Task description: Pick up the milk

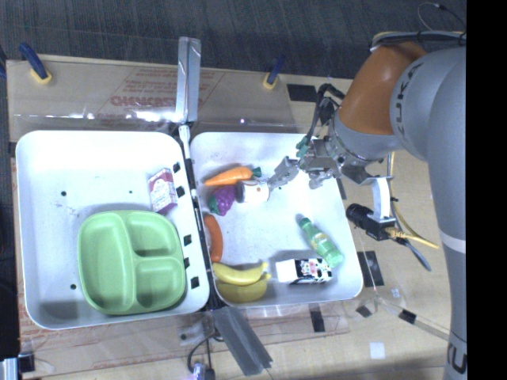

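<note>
We see the gripper [279,172] reaching in from the right over the upper part of the right bin [269,143]. Its fingers [283,167] stand apart, open, with nothing between them; their tips are just beside a small white object [255,191] that lies below the carrot [230,176]. The milk [304,270], a small carton with black and white patches, lies on its side near the lower edge of the right bin, well apart from the gripper. Just to its left sits the banana [240,274], with a yellow rounded fruit [242,290] touching it from below. A green bottle [320,242] lies tilted just above the milk. A purple item [224,202] rests under the carrot, and an orange sausage-like piece [213,238] lies along the bin's left wall. In the left bin [47,153] we see a green divided plate [131,261] and, above it to the right, a small red and white carton [162,190]. Both bins sit on the surface [95,77].
</note>
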Controlling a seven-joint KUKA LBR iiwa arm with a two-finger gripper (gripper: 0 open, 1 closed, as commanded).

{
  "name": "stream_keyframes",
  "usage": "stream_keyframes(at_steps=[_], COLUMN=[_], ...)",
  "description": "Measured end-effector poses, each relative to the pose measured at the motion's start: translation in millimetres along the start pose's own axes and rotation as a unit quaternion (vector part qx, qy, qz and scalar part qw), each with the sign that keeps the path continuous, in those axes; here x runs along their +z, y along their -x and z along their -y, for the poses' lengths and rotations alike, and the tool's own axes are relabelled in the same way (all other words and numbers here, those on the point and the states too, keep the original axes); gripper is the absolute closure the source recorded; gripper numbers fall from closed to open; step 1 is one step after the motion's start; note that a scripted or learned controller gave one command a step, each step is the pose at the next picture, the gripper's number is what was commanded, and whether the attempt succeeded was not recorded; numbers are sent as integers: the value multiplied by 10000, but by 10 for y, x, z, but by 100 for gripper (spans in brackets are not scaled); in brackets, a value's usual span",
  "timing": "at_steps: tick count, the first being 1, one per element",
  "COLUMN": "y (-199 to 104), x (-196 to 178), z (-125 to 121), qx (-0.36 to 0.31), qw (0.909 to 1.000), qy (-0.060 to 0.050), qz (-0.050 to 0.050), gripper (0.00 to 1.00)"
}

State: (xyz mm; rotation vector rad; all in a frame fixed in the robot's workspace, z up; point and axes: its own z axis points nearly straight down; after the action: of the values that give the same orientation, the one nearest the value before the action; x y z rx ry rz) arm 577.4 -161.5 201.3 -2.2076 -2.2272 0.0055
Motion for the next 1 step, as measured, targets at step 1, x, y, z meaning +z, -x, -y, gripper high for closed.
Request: stream_keyframes(at_steps=[1], y=[-97], x=[849], z=[947], qx=[-858], qw=[9963], qy=[3], qz=[-2], gripper=[0])
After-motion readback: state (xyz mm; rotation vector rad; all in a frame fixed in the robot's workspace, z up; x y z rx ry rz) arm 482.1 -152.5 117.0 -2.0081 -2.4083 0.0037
